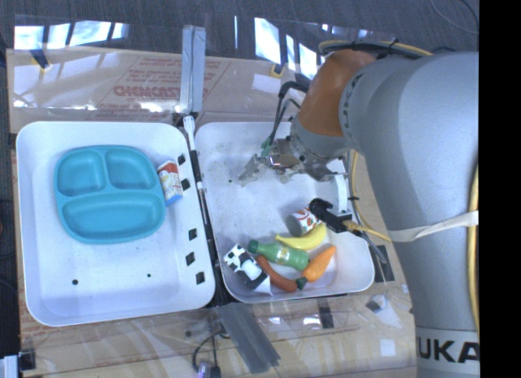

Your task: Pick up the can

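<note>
A small can [169, 182] with a white, red and blue label rests in the left bin [32, 230], touching the right edge of a blue divided plate [107, 192]. My gripper [260, 164] hangs low over the upper part of the right bin [220, 152], pointing down and left, well to the right of the can and across the wall between the bins. I see nothing held in it. The grey arm with its orange band [330, 91] reaches in from the right and hides the right bin's far right corner.
In the right bin's lower half lie a red and white cup-like item [304, 221], a banana [305, 241], a green bottle [279, 254], an orange carrot [321, 262] and a black and white toy [241, 261]. Black clips [194, 205] line the wall between the bins.
</note>
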Robot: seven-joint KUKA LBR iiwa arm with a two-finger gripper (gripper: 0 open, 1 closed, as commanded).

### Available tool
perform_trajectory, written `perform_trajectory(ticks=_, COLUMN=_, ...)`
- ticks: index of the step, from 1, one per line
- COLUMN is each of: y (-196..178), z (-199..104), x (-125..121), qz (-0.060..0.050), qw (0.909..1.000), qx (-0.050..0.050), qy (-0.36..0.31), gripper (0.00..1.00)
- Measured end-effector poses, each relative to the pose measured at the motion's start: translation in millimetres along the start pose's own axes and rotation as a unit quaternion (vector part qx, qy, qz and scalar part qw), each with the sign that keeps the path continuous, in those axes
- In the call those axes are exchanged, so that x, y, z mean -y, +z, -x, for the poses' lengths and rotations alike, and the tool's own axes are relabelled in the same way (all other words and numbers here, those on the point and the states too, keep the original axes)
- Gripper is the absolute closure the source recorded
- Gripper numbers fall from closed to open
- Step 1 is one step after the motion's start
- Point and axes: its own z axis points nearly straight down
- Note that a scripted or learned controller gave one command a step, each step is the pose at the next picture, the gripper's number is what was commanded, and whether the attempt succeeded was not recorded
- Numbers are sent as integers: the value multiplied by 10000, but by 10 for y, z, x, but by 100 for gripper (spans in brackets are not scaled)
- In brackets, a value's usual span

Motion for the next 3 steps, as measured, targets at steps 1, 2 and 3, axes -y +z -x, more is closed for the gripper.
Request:
perform_trajectory(ticks=1, y=-187, z=494, x=1115, qz=-6, qw=9997, qx=-5, qy=-229, gripper=0)
perform_trajectory(ticks=2, y=4, z=620, x=1339, qz=9, qw=9996, qx=5, qy=-289, gripper=0)
perform_trajectory(ticks=3, y=-79, z=618, x=1330, qz=3, qw=9995, qx=1, qy=-316, gripper=100)
